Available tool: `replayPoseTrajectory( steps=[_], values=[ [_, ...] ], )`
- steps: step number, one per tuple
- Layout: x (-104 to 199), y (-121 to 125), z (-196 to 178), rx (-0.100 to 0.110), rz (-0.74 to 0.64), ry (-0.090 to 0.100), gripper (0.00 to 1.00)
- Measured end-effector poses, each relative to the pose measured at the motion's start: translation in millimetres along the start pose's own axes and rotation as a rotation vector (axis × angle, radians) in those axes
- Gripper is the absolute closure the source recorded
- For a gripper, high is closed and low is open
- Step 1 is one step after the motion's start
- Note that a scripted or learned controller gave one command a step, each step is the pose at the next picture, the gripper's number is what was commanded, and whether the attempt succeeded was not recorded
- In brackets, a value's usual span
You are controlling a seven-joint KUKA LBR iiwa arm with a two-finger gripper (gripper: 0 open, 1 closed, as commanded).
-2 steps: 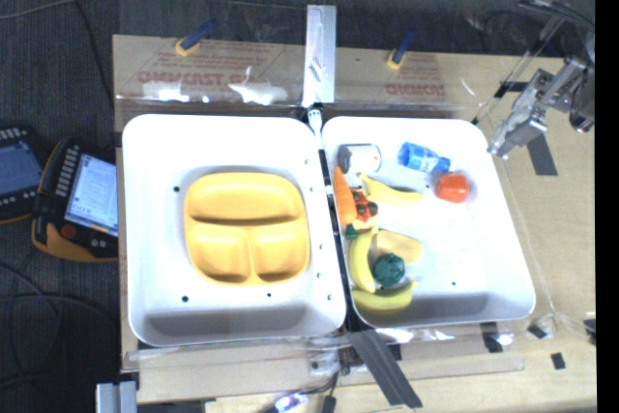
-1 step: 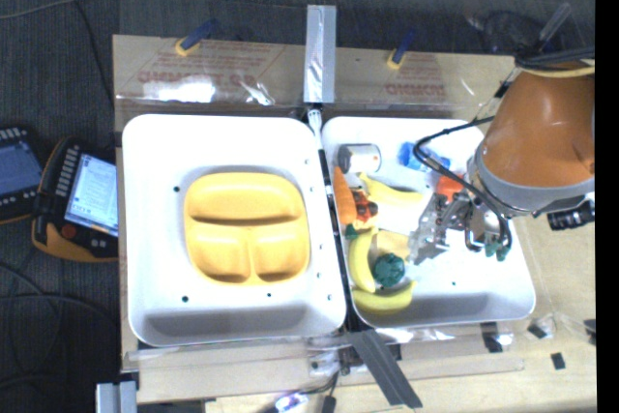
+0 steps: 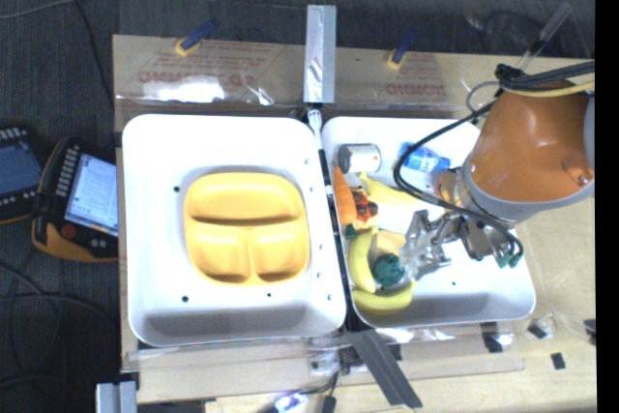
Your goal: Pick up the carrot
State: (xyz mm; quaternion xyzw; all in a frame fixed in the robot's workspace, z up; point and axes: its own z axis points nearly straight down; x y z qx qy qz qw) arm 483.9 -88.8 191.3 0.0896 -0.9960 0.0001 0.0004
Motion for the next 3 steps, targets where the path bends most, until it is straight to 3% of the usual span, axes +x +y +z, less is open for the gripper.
replayPoseTrajectory(
  steps=[1, 2, 3],
  values=[
    [-17, 16, 8, 0.002, -0.101, -0.001, 1.0],
    [-31, 54, -210, 0.0, -0.429, -0.008, 1.0],
    [-21, 22, -244, 0.0, -0.317, -0.008, 1.0]
  ],
)
